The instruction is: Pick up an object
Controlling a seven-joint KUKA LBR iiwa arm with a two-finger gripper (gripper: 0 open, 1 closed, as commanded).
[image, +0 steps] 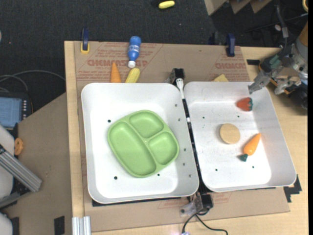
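1. Camera view, from my remote seat: the gripper (257, 84) hangs over the far right corner of the right bin (210, 177), its tip just above the rim. I cannot tell how the jaws stand — nothing shows between them.
2. I see a red strawberry (244, 104) in the right bin, near its far right corner and just below the gripper tip, but apart from it.
3. I see a tan round disc (229, 133) near the middle of that bin, and an orange carrot (251, 145) with a green top tilted close to the right wall.
4. I see the left bin (95, 111) carrying a green three-compartment plate (142, 143) at its centre.
5. On the bench beyond the left bin's far edge lie a blue-and-white bottle (133, 51), a second carrot (115, 73) and a yellow corn cob (132, 75) — all outside the bins.
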